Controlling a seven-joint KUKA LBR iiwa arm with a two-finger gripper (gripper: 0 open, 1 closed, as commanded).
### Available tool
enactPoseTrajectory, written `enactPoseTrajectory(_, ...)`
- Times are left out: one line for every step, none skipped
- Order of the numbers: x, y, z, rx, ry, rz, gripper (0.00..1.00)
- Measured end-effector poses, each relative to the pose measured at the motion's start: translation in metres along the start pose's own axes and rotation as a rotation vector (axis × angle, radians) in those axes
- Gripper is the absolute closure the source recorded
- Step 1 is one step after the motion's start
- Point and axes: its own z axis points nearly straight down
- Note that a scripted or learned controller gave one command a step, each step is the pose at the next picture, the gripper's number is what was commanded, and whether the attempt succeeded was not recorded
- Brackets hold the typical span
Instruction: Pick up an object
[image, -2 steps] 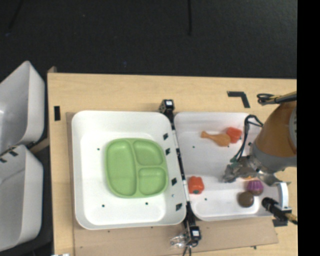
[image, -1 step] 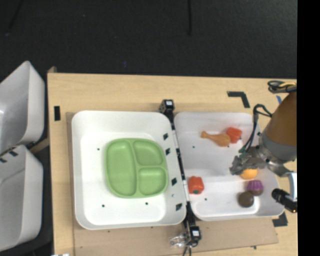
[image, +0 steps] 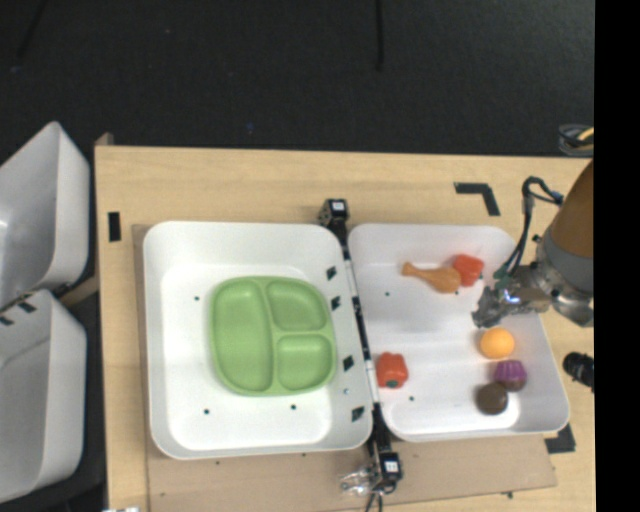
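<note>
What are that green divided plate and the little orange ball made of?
The green divided plate looks like moulded plastic with a matte finish: one even colour, rounded compartment walls, no glare. The orange ball seems to be smooth plastic or rubber, probably toy fruit, since its colour is flat and uniform; the view is too coarse to be sure. Both white bins also look like thin moulded plastic.

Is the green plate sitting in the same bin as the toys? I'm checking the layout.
No, the green plate lies in the left bin, while the orange ball sits in the right bin.
</note>
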Motion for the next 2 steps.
enactPoseTrajectory(-0.001,0.001,-0.021,0.006,0.002,-0.001,1.00)
enactPoseTrajectory(0.053,0.017,-0.031,0.005,0.003,-0.004,1.00)
